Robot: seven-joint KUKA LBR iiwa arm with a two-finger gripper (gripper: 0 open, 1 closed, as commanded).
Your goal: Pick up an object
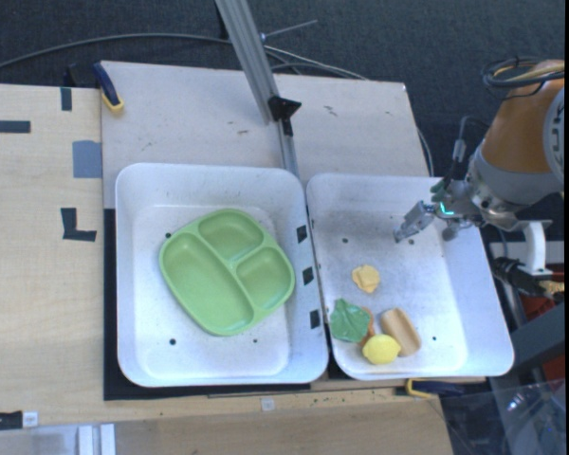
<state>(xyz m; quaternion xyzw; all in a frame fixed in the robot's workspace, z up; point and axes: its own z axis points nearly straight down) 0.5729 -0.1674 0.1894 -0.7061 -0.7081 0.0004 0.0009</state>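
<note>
1. Camera view, right bin (pixel 474 282): shallow, white, at right centre of the frame. Its lower half holds four small items: a pale yellow lump (pixel 366 278); a green leafy piece (pixel 349 321); a yellow lemon-like piece (pixel 381 350); a tan hot-dog-like piece (pixel 401 330). The last three lie clustered, touching or nearly so; the lump sits apart, above them.
2. Camera view, left bin (pixel 133 254): at centre left, holding a green divided plate (pixel 226 271).
3. Camera view, tool (pixel 431 221): over the upper right part of the right bin, well apart from all four items. Fingers appear spread apart, with nothing between them.
4. Step in hand, by judgement: approach, no item yet grasped. The pale yellow lump is the safest pick, standing clear of its neighbours. Centre the tool over it, keep the fingers wide, descend straight, and close only once they straddle it. The clustered three risk a nudge or a double grab.
5. Writing, brands, labels: none readable. Dark tape patches on the desk (pixel 28 254) at the left carry no text.
</note>
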